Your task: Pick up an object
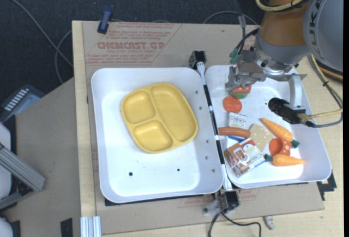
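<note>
My gripper [240,82] hangs over the far left corner of the right bin [316,148]. A small red and green piece [240,90] shows right under its tip, partly hidden by it; whether it is held or lying on the bin floor I cannot tell. Just in front of it lies a round red tomato [233,104]. Further forward are a small white packet [237,119], a sausage [233,132], a tan cracker [259,135], two orange carrots [277,128] [286,160], a red fruit [277,146] and a brown box [245,155].
The left bin [109,154] holds a yellow divided tray [158,117] near its middle. The rims of the two bins meet along a dark strip [212,121]. A blue clip [105,19] lies on the cardboard behind the bins.
</note>
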